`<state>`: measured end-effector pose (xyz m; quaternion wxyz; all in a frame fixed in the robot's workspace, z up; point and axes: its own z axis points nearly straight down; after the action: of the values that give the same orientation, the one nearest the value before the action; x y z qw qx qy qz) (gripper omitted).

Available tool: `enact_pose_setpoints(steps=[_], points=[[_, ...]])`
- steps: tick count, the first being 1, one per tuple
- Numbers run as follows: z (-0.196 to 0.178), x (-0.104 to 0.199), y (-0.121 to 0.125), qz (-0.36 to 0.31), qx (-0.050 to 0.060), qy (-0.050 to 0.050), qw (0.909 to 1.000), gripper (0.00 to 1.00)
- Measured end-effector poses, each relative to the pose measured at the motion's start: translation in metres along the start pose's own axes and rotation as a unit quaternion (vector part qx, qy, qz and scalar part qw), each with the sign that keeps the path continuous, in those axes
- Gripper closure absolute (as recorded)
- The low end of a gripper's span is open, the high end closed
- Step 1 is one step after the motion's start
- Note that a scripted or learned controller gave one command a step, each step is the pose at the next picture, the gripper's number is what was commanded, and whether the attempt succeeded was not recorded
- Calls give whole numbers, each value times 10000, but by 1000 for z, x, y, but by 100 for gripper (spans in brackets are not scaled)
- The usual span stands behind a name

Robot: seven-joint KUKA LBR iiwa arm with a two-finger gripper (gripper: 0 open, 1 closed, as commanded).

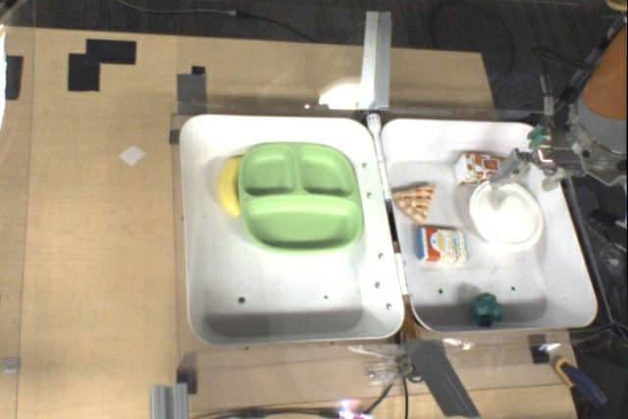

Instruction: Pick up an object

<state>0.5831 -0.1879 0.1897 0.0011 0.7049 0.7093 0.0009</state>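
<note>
Left bin (211,240): one green tray (297,194), one banana (228,187). Right bin (564,260): five items. Gripper (535,157): grasp state cannot be told.

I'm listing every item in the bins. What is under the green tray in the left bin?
A yellow object pokes out from beneath the green tray at its left edge. Just a curved sliver shows; the tray covers the rest, so its full shape and identity stay unclear.

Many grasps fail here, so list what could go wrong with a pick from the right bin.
1. The small carton touches the white bowl, so closing on either may nudge both.
2. The gripper hangs near the right bin's far corner; descending there might clip the rim.
</note>
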Motion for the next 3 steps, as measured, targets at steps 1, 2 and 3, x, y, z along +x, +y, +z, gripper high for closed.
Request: enact_pose_setpoints(steps=[1, 2, 3], points=[[64, -17, 56, -1486, -38, -21, 9889, 0], [96, 10, 85, -1790, 62, -12, 9838, 0], [3, 38, 88, -3293, -29, -15, 9442, 0]])
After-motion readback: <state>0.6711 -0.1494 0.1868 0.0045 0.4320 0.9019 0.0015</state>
